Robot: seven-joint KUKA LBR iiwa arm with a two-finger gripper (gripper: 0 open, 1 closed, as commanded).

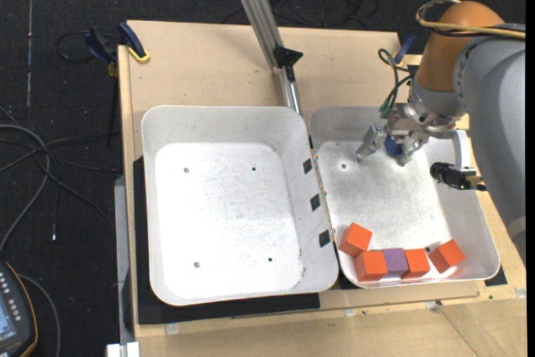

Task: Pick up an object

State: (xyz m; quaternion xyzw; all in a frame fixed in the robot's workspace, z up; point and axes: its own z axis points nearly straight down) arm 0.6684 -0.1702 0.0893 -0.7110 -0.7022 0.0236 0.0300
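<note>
Your gripper (385, 148) hangs over the upper part of the right bin (468, 221), fingers spread apart and pinching nothing, as far as this slanted view lets you judge; one finger (368, 145) points down-left, the other is partly masked by the wrist.

The blocks sit well apart from it, all crowded against the near wall of that bin: a tilted orange block (357, 237) slightly ahead of the row, then an orange block (371, 265), a purple block (394, 262), another orange block (415, 262) and a last orange block (449, 255) at the right corner. The row ones touch side to side. The left bin (159, 180) has nothing worth chasing.

Go for the tilted orange block. It is the one with free space round it, so both fingers can drop on either side. The row blocks are jammed together and against the wall; a finger would likely land on a neighbour or on the rim.

Travel high toward the near end first, then turn the wrist so the fingers line up with two flat faces of that block, not its corners. Descend straight, keep the fingers wide until they straddle it, close, then lift vertically and check it comes up.
</note>
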